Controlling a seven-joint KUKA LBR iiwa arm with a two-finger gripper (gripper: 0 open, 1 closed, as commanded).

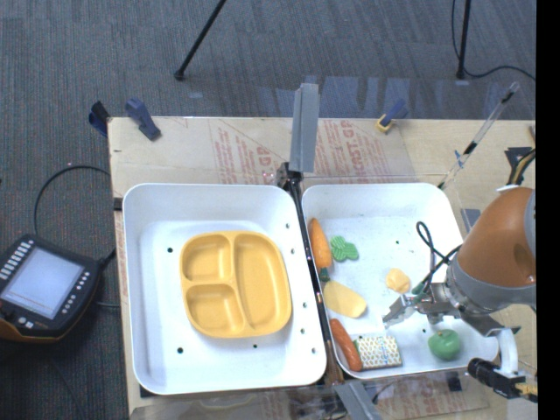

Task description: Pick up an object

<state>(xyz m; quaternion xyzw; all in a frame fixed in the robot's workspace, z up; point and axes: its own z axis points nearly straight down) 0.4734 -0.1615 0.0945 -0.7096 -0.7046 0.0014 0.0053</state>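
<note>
camera view, bench: two shallow white bins side by side, left bin and right bin, on a cardboard-covered top.
my arm: comes in from the right, orange band above the wrist, over the right bin's right edge.
my gripper: low over the right bin's floor, pointing left. Fingers look slightly apart, nothing between them.
yellow piece: flat pale-yellow wedge, right bin, left-centre. Long axis runs upper-left to lower-right, narrower end toward upper-left. Just left of my fingertips, apart from them.
small yellow lump: just above my gripper, near but not touching as far as I can tell.
carrot: against the right bin's left wall, long axis near vertical in frame, slight lean, tip up.
green leafy piece: just right of the carrot, touching or nearly.
red-orange sausage shape: lower-left of right bin, long axis upper-left to lower-right.
patterned block: just right of the sausage shape, against the near wall.
green ball: lower-right corner of right bin, below my wrist.
yellow tray: three compartments, in left bin, centre.
pendant: on the floor, left of the bench, screen up.
</note>
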